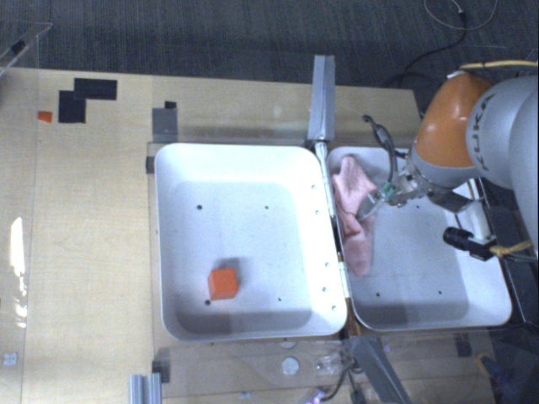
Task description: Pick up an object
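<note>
Camera view puts the gripper (373,206) at the pink cloth (354,213) draped along the right bin's (438,310) left wall; its fingertips blur into the fabric, grip unreadable. An orange block (223,284) sits in the left bin (253,175).

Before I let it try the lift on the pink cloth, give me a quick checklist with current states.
1. Target in view: pink cloth lies along the left wall of the right bin. Ok.
2. Gripper at the cloth: its tip is at the cloth's right edge. Ok.
3. Cloth between the fingers: cannot tell.
4. Cloth off the bin floor: it lies slumped against the wall. Not ok.
5. Cloth clear of the divider: it is pressed against the wall beside the left bin. Not ok.
6. Orange block out of the way: it sits in the left bin. Ok.
</note>
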`<state>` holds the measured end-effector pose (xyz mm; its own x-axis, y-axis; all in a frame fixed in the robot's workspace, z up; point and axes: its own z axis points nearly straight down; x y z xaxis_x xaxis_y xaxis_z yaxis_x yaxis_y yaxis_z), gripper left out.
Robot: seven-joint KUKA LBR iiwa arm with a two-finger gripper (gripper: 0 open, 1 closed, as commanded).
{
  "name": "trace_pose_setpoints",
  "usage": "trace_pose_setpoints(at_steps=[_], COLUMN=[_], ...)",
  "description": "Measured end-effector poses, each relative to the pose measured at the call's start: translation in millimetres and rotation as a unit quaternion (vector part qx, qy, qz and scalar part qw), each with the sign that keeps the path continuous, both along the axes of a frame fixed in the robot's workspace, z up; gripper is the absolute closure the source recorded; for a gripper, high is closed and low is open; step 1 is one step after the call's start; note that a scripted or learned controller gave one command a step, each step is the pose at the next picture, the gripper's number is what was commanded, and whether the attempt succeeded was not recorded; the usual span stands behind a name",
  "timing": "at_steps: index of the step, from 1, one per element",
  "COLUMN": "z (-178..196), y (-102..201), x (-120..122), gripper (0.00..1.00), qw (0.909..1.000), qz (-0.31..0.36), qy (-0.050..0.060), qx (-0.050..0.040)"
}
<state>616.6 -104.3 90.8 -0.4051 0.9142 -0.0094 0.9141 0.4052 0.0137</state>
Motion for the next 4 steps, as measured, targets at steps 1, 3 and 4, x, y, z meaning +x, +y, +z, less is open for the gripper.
trace_pose_setpoints(at_steps=[1,3,4], z=[-1.2,-1.7,96.0], y=[8.2,-18.0,44.4], x=[46.3,52.0,45.8], gripper=[0.0,0.0,0.0], qw=[1.0,0.9985,0.9973], qz=[0.005,0.051,-0.073], qy=[0.005,0.017,0.003], qx=[-0.0006,0.0109,0.002])
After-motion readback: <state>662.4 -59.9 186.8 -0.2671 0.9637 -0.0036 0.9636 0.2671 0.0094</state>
